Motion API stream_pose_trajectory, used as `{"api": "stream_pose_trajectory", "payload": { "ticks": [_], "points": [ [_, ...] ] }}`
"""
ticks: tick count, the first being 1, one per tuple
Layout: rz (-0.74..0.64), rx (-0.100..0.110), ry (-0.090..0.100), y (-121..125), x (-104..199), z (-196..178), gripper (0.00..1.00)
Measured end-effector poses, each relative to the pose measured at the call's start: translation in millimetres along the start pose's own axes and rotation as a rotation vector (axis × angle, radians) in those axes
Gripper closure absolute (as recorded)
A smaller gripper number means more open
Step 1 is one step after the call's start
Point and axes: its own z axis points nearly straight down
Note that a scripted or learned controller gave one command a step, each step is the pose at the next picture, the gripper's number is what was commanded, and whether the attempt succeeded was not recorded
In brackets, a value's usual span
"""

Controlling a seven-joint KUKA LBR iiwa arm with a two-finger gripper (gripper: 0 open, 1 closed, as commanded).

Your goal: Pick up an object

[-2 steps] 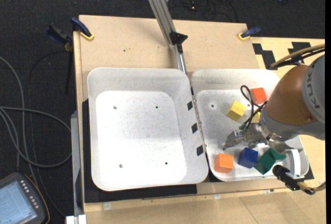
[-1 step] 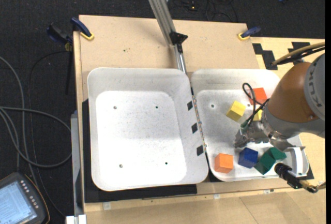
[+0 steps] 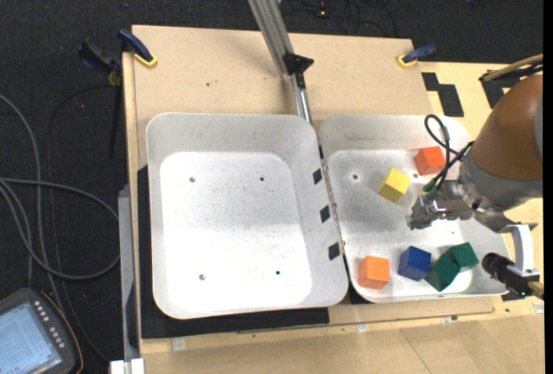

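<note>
Hand [image 3: 422, 217]: we see it low inside the right bin [image 3: 363, 143], on open floor between the yellow block [image 3: 396, 184] above-left of it and the blue block [image 3: 416, 263] below it; we cannot tell whether it is open or closed, and we see nothing gripped in it.
Arm [image 3: 510, 152]: we see it reach in from the right, its orange band above the wrist.
Nearest candidates: we judge the yellow block and the orange block [image 3: 429, 160] near the arm the closest picks; both lie near the hand but apart from it.
Other blocks: we count a second orange block [image 3: 373, 271] toward the bin's near-left corner, then the blue block, then two green blocks [image 3: 453, 265] touching or overlapping each other.
How they will handle: we judge these small cubes light, stiff and not fragile; smooth painted faces may slip under a shallow pinch.
Where to take hold: we would close on two opposite flat faces, square to them; the yellow block sits turned, so the wrist must match its angle.
Hard to make out: the fingertips blur into the wrist's cabling, and the arm covers the bin's right rim.
Left bin [image 3: 173, 135]: we see it side by side with the right one on the worktop [image 3: 216, 61].
</note>
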Motion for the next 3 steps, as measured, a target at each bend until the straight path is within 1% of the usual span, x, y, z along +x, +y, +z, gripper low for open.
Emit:
{"api": "stream_pose_trajectory", "payload": {
  "ticks": [1, 2, 3],
  "points": [
    [-0.002, -0.001, 0.0, 2, 2, -64, 1.0],
    [-0.001, 0.001, 0.0, 4, 1, -104, 1.0],
    [-0.006, 0.007, 0.003, 13, 52, -88, 1.0]
  ]
}}
